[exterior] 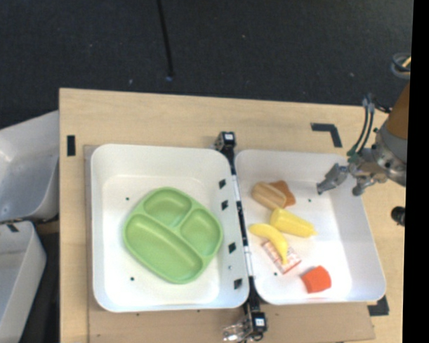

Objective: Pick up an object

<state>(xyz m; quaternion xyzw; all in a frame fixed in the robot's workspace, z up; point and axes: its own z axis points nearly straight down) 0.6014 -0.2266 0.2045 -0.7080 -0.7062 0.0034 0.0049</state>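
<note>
The right bin holds a brown bread-like piece, a yellow block, a banana, a small red-and-white packet and an orange-red block. My gripper hangs over the bin's upper right part, its two fingers spread apart with nothing between them. It is to the right of and above the bread piece, apart from every object.
The left bin carries a green divided plate. A raised divider with black clips runs between the bins. The wooden bench surrounds them, with white containers off its left edge.
</note>
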